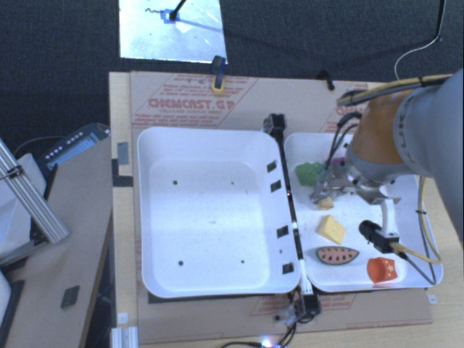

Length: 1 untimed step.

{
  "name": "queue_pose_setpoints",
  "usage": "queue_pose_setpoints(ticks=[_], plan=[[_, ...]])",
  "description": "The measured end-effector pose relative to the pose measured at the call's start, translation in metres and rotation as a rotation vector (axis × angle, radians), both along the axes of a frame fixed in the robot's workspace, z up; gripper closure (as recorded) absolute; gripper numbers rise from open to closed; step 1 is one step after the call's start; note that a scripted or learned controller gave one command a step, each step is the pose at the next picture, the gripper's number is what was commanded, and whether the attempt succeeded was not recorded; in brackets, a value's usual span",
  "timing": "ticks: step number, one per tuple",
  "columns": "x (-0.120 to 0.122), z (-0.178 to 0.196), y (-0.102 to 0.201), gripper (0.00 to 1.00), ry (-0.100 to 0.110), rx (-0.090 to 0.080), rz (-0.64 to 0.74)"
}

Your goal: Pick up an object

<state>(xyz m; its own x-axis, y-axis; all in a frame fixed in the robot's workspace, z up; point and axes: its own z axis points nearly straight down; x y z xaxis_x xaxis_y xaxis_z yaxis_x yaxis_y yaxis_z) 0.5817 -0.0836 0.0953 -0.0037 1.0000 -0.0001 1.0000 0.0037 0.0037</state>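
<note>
Figure: your arm (406,133) reaches over the right bin (424,227), beside the left bin (210,216), on the counter (123,194). The pincer (325,192) is low over a small yellow scrap (325,202), next to a green piece (309,173); you cannot tell its opening or whether it grips anything. Other candidates are a watermelon slice (337,255), cheese wedge (333,230) and red piece (382,269). Risk: so small a scrap may slip free, or the pincer may nudge the green piece.
</note>
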Motion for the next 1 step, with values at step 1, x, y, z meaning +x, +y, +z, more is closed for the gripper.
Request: queue_pose_setpoints(ticks=[1], plan=[[-0.0161,0.0950,0.0465,1.00,-0.005,0.002,0.005]])
